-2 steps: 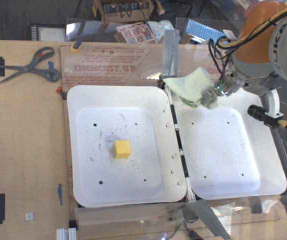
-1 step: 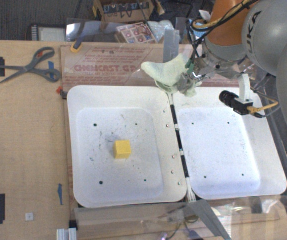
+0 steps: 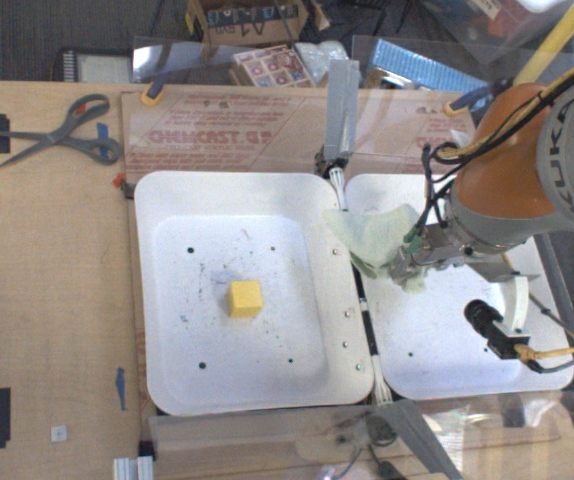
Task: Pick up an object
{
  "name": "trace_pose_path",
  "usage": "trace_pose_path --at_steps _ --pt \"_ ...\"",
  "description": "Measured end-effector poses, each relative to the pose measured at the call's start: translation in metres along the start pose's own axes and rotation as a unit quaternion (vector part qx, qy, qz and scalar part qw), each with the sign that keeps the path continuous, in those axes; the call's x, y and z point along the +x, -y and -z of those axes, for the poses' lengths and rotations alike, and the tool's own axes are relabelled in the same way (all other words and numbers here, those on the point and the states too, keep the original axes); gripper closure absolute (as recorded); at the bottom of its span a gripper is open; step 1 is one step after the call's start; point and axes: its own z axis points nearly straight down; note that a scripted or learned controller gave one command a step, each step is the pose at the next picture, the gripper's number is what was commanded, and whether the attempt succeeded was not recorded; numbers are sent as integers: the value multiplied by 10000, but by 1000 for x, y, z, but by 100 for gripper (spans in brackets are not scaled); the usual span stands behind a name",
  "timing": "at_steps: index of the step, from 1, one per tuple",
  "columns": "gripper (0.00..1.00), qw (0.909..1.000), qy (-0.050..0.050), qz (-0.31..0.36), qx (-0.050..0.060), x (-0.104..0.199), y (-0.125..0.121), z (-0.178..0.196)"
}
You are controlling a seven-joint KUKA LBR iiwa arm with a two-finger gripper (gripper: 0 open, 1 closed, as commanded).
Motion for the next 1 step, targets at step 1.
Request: trace_pose_path --at_steps 1 --pt "100 10000 6 -5 -10 -1 0 10"
